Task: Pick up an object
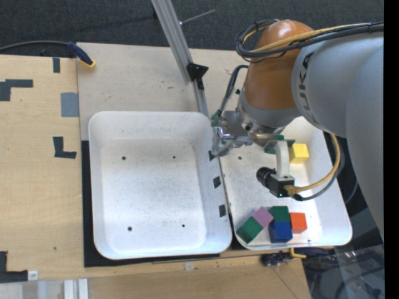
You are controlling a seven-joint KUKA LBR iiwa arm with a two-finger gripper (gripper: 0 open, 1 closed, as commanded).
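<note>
Your bench (37, 185) is pale wood with grey tape marks, and two white bins sit side by side on a black mat. The gripper (219, 143) hangs over the wall between the bins, at the far end of the right bin (333, 226); you cannot tell its state from this angle, since the wrist covers it. Just beside it, toward the arm, lies a yellow block (300, 152). Near the right bin's front edge sits a cluster, well apart from the gripper: a green block (250, 230), a purple block (262, 217), a blue block (280, 230), a dark green block (279, 213) and an orange block (298, 222), packed close together. The left bin (149, 185) lies next to them.
</note>
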